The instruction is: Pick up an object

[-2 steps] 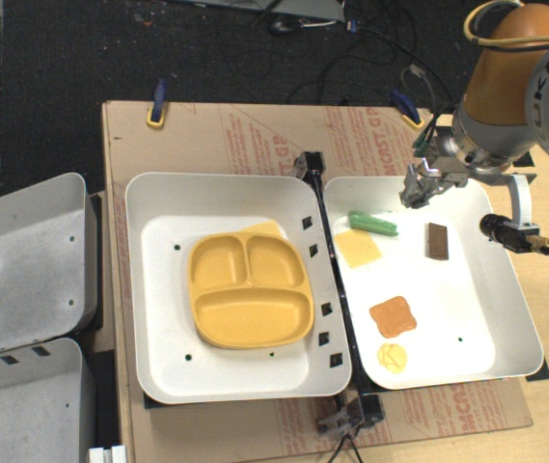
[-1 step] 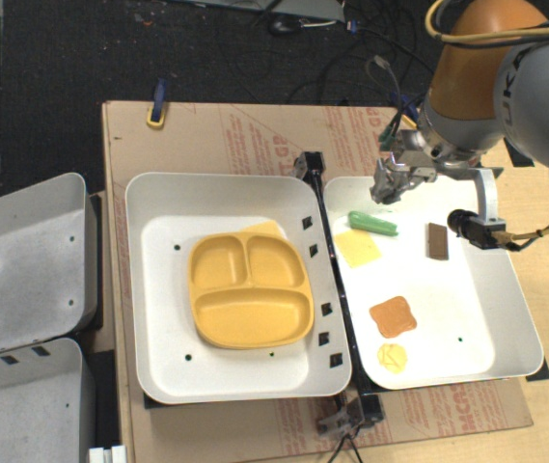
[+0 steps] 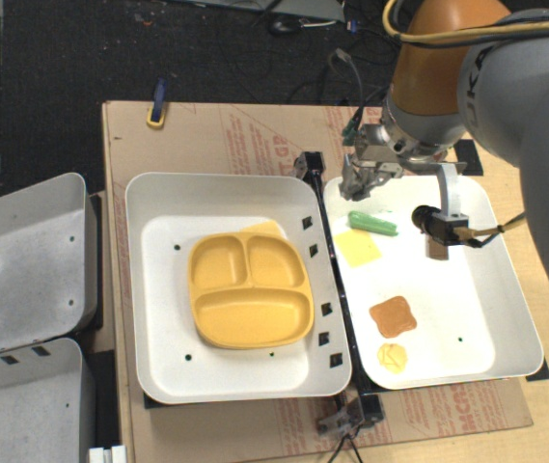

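Gripper (image 3: 359,187) above right bin's (image 3: 506,287) far-left corner, green stick (image 3: 372,224) just below fingertips, ungrasped; finger state unclear.

Two bins sit side by side on a bench board (image 3: 216,128) at frame centre. The left bin (image 3: 149,258) holds a compartment tray (image 3: 251,290) near its middle. The right bin (image 3: 486,326) holds four items: a stick-shaped piece (image 3: 371,223) toward its upper left, a flat square piece (image 3: 358,249) just below it, a waffle-like piece (image 3: 393,315) lower down, and a small round piece (image 3: 393,357) beneath that. The gripper (image 3: 359,187) hangs over the right bin's upper left corner, above the stick-shaped piece.
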